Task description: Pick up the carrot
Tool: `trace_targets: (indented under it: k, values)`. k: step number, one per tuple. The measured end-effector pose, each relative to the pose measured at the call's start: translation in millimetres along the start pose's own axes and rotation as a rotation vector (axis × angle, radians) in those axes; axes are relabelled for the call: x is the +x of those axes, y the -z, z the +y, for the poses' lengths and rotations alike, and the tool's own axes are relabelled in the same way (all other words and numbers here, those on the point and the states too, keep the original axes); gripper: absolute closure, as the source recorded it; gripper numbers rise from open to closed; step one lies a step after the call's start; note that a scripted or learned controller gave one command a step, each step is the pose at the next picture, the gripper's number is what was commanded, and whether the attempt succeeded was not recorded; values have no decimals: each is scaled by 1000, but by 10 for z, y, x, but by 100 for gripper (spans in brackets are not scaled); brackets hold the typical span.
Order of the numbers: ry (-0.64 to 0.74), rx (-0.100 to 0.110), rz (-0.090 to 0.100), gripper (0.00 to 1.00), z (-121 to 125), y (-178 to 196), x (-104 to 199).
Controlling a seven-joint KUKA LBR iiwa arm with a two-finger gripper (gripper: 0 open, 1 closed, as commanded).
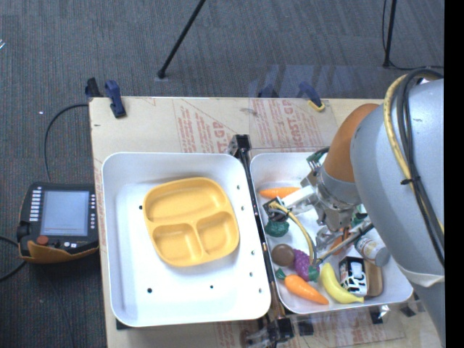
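Tray (191, 220) in left bin (116, 267). Right bin (290, 165): carrot (305, 289) at 6 o'clock, long axis running 10-to-4; gripper (335, 232) above it, carrot toward its 7 o'clock. Grip state cannot be told.

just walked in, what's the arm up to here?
The KUKA arm is reaching into the right bin, its gripper down among the toy food. Two carrots sit there: one near the far left corner, one at the near edge beside the banana. The yellow tray lies in the left bin.
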State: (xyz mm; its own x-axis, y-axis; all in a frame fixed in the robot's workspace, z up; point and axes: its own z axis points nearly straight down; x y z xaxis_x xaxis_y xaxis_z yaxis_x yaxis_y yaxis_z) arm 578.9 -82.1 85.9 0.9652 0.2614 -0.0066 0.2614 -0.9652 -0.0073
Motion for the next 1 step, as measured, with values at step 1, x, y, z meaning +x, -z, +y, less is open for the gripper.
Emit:
trace_targets:
  k: [1]
  values:
    - [-27,-1,3,0,165,13,410]
